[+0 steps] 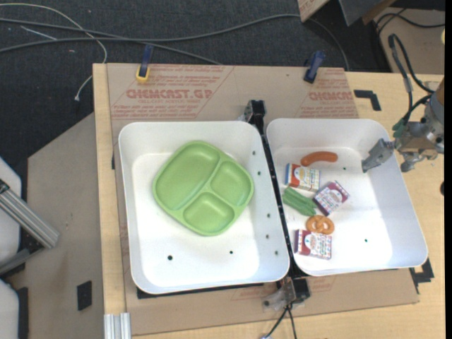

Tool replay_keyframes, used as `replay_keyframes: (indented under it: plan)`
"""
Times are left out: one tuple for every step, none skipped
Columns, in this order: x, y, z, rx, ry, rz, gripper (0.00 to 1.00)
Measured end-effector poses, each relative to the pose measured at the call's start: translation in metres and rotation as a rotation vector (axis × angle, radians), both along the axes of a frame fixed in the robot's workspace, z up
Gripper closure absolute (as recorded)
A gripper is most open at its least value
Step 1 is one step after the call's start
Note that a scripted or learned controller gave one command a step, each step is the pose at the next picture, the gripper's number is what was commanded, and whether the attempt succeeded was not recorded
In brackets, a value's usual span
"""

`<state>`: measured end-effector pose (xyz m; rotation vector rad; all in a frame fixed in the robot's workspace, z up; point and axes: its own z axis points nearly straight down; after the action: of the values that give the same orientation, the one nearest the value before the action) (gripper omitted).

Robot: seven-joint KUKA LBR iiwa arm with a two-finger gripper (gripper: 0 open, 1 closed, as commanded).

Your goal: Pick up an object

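Jaws [393, 157] sit at the right edge of the right bin [395, 246], over its upper right corner. Two grey fingers [376, 155] look spread apart with nothing between them.

Candidate objects all lie in the left half of the right bin, well apart from the jaws:
- orange sausage [319, 158] near the top
- small printed carton [303, 178] just below it
- purple-white packet [331, 197] to the right, tilted
- green pod [299, 201] lying diagonal between carton and packet
- pretzel [320, 224] below the packet
- second printed carton [313, 244] lowest, touching the pretzel

Left bin [152, 260] holds a green three-compartment plate [203, 188], roughly centred, rotated. Both bins rest on a brown sheet [176, 90] clamped to the desk [417, 90].
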<state>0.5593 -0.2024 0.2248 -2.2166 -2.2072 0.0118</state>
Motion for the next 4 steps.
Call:
replay_keyframes:
  plan:
    - [0.003,0.001,0.008,-0.003,-0.014,0.005,0.00]
    - [0.008,0.000,-0.050,-0.003,-0.013,0.004,0.00]
    - [0.018,0.002,-0.097,-0.003,-0.012,0.006,0.00]
    - [0.021,0.002,-0.136,-0.001,-0.016,0.005,0.00]
